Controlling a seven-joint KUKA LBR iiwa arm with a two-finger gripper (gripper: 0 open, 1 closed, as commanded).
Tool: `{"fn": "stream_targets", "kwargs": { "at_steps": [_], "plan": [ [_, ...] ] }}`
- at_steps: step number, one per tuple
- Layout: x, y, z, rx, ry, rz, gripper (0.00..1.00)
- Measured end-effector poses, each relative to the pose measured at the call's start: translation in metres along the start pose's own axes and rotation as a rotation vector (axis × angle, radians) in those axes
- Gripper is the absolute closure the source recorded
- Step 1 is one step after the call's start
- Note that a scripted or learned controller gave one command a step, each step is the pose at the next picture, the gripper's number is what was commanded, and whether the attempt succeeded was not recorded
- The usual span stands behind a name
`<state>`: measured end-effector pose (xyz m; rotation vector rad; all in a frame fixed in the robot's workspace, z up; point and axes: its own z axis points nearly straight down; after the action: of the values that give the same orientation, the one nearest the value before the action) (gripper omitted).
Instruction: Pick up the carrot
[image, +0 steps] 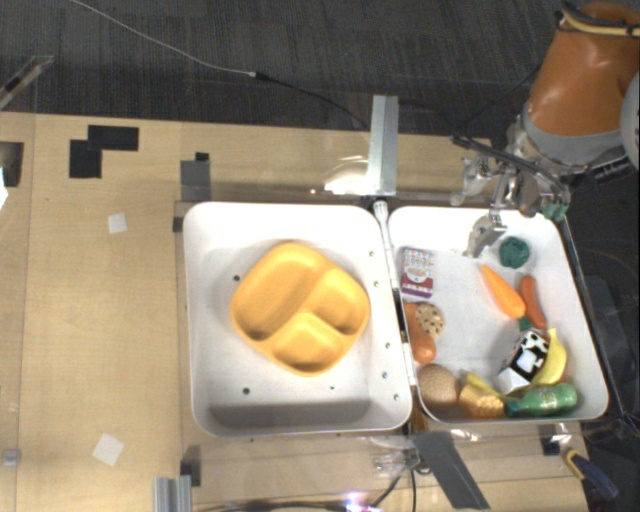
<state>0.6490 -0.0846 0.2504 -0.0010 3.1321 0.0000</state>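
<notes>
Carrot, a smooth orange taper, lies slantwise on the floor of the right bin, in its upper right part, apart from the gripper. Just beside the carrot's lower end lies a redder, sausage-shaped piece, and above it a small round teal thing whose kind is hard to make out. The gripper hangs at the bin's upper edge; its metal fingertips are small and blurred, so how wide they stand cannot be told, and nothing is seen between them. The arm's orange band is cut off by the top corner.

Along the bin's lower wall sit a crowded heap: a yellow banana, a green glossy vegetable, a black-and-white carton and a brown rounded lump, partly overlapping. By the left wall are a small printed packet and a speckled cookie.

The left bin holds a yellow plastic divided plate with rounded compartments. Both bins rest on a pale wooden worktop.
</notes>
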Motion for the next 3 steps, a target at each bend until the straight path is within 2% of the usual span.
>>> {"fn": "stream_targets", "kwargs": {
  "at_steps": [1, 2, 3],
  "plan": [
    [0.072, -0.008, 0.160, 0.000, -0.006, 0.154, 0.00],
    [0.001, -0.032, 0.109, 0.001, -0.006, 0.347, 0.00],
    [0.035, -0.068, 0.152, 0.002, 0.002, 0.221, 0.00]
  ]
}}
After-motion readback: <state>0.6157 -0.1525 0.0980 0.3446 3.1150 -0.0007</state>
